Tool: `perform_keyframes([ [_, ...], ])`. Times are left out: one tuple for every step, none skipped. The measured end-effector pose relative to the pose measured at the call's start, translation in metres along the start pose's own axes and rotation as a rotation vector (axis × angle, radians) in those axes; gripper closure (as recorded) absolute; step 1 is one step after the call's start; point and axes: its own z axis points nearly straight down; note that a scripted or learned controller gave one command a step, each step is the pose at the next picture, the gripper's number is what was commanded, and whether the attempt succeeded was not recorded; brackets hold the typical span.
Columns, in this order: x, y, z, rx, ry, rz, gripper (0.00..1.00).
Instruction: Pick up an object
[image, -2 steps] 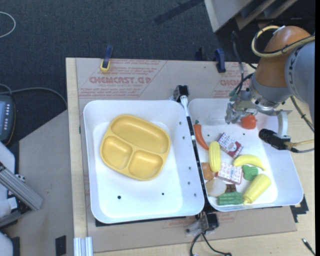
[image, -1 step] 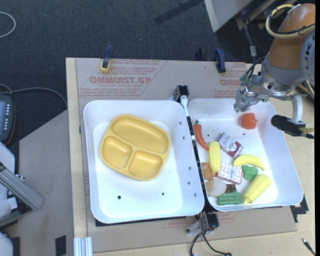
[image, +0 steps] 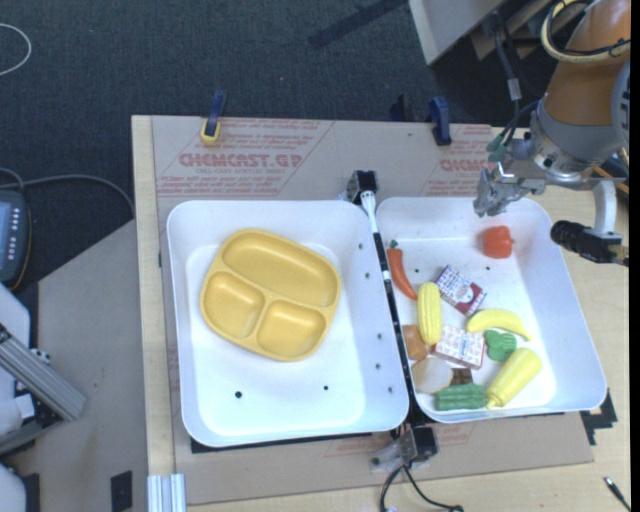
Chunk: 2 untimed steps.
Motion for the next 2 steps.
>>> perform_keyframes([
  [0.013,-0.060,-0.001,0.011,0.003,0.003,1.00],
  [0.029,-0.102,-0.006,0.010,0.003,0.002,1.00],
])
